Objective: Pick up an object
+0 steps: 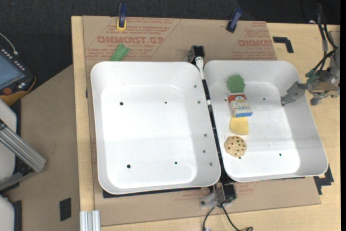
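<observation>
Four small objects lie in a column in the right bin (303, 132): a green piece (235, 83), a small carton (240, 105) below it, a yellow block (240, 125), then a cookie (235, 146). The carton looks light and stiff, best pinched across its narrow sides. The end effector (294, 93) sits well to the carton's right, near the bin's far wall, holding nothing; how far it is open cannot be told.

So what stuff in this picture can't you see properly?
- The gripper at the right bin's rim: too small and blurred to tell how its jaws stand.
- The arm: cut off by the picture's right edge.
- The small box: its label is too small to read.
- The green thing above the box: too blurred to name.
- The yellow piece and the cookie: clear shapes, fine detail lost.
</observation>
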Robot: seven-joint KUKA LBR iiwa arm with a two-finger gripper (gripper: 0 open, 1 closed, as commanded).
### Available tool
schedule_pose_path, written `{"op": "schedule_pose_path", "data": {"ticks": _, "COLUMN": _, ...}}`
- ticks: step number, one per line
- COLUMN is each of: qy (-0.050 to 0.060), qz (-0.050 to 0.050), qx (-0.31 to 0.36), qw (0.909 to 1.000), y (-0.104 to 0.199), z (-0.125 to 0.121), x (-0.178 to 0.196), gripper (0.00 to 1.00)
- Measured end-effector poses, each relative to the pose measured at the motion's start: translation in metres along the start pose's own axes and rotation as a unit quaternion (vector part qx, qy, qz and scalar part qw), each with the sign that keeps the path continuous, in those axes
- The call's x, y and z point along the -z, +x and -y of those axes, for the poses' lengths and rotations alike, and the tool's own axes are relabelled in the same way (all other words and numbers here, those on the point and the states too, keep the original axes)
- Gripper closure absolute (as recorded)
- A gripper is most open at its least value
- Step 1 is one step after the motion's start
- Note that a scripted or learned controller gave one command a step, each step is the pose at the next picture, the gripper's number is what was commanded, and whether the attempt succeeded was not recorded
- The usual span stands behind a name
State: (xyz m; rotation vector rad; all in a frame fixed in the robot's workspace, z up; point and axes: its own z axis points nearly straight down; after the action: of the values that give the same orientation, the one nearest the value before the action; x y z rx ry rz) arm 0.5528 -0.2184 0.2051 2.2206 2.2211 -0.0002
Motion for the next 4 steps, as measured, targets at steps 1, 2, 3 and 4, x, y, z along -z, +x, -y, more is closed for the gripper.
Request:
{"op": "schedule_pose_path", "data": {"ticks": 1, "qy": 0.004, "qz": -0.004, "qx": 0.004, "qw": 1.0000, "y": 0.088, "z": -0.016, "x": -0.084, "gripper": 0.00}}
{"op": "schedule_pose_path", "data": {"ticks": 2, "qy": -0.001, "qz": 0.000, "qx": 0.001, "qw": 1.0000, "y": 0.099, "z": -0.024, "x": -0.077, "gripper": 0.00}}
{"op": "schedule_pose_path", "data": {"ticks": 3, "qy": 0.004, "qz": -0.002, "qx": -0.002, "qw": 1.0000, "y": 0.112, "z": 0.042, "x": -0.123, "gripper": 0.00}}
{"op": "schedule_pose_path", "data": {"ticks": 4, "qy": -0.006, "qz": -0.001, "qx": 0.005, "qw": 1.0000, "y": 0.191, "z": 0.008, "x": -0.014, "gripper": 0.00}}
